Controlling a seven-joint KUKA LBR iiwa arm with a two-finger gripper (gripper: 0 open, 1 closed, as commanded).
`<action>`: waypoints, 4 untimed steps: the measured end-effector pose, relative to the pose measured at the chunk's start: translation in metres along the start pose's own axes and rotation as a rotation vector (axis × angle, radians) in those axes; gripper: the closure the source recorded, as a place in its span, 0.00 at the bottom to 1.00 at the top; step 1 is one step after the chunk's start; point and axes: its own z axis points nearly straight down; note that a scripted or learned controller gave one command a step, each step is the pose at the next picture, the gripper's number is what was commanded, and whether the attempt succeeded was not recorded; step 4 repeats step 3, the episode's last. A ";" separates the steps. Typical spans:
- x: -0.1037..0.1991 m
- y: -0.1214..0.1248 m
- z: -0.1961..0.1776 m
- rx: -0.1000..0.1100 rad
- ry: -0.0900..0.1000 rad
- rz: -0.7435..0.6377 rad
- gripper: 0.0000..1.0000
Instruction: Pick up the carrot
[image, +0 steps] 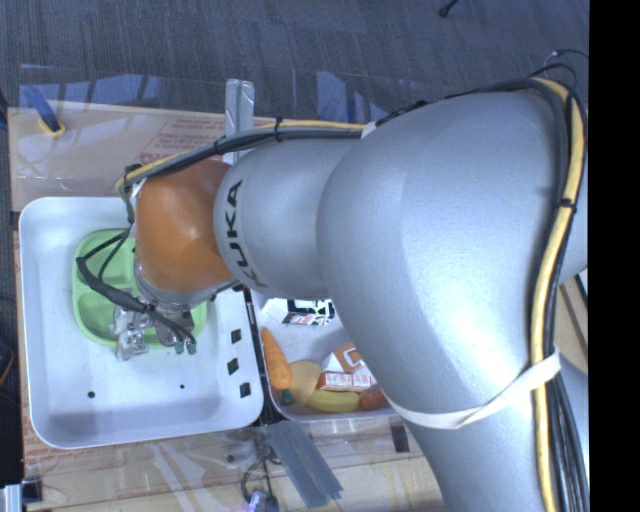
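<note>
The orange carrot (276, 361) lies in the right bin (300, 412), close to its left wall, next to a yellow banana (331, 401). My gripper (152, 338) hangs over the left bin (60, 400), above the lower edge of a green bowl (96, 290). It is well to the left of the carrot, across the divider between the bins. Nothing shows between its fingers, and the orange wrist band sits right above it.
The big grey arm covers most of the right bin and the view's right side. In the right bin I also see a small printed box (350, 372) and a red item (372, 399). A metal bracket (305, 460) sticks out below the bins.
</note>
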 end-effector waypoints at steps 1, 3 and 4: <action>0.015 0.019 0.002 0.001 -0.023 0.345 1.00; -0.080 0.033 -0.125 -0.002 -0.006 0.630 1.00; -0.080 0.033 -0.125 -0.002 -0.006 0.630 1.00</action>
